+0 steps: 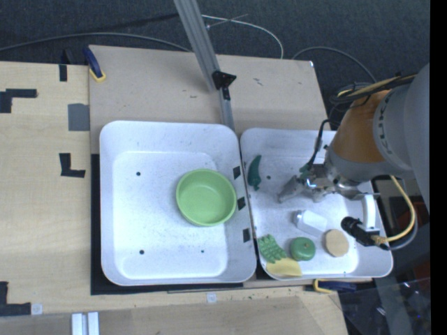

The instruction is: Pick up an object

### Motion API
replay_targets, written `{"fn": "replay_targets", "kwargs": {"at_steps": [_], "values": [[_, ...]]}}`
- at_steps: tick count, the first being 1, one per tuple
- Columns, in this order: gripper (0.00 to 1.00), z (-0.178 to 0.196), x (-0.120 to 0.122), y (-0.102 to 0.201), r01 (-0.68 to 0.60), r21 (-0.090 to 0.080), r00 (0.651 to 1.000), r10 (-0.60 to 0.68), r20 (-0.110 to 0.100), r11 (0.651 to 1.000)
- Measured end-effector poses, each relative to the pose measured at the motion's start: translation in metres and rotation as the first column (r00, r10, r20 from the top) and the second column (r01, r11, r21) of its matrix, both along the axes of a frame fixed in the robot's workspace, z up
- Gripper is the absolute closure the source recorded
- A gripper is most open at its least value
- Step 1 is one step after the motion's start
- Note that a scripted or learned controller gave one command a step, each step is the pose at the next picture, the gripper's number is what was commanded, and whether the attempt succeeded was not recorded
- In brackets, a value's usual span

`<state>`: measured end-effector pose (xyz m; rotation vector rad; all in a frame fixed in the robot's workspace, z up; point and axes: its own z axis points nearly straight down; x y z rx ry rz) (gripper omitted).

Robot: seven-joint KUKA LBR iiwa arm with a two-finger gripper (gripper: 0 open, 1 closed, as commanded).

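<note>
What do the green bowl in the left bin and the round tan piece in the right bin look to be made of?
The green bowl looks like moulded plastic: even light-green colour, smooth matte surface, thin rounded rim. The round tan piece could be wood, cork or foam: dull, pale brown, no shine. The picture is too coarse to settle which.

lime green bowl (206,197) in left white speckled bin (126,208), dark green piece (254,171), round green item (302,248), tan disc (336,243), yellow-green sponge (278,257) in right white bin (279,145)

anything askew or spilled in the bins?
Nothing spilled or damaged. The green bowl sits upright in the left bin. In the right bin, the small items lie loose near the gripper.
</note>
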<state>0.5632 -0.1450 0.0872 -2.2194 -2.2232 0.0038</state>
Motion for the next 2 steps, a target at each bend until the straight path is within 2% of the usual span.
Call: {"fn": "replay_targets", "kwargs": {"at_steps": [1, 2], "values": [[1.0, 0.011, 0.0, 0.0, -0.001, 0.001, 1.0, 0.001, 0.0, 1.0], [1.0, 0.069, -0.002, -0.008, 0.002, 0.0, 1.0, -0.002, 0.006, 1.0]]}}
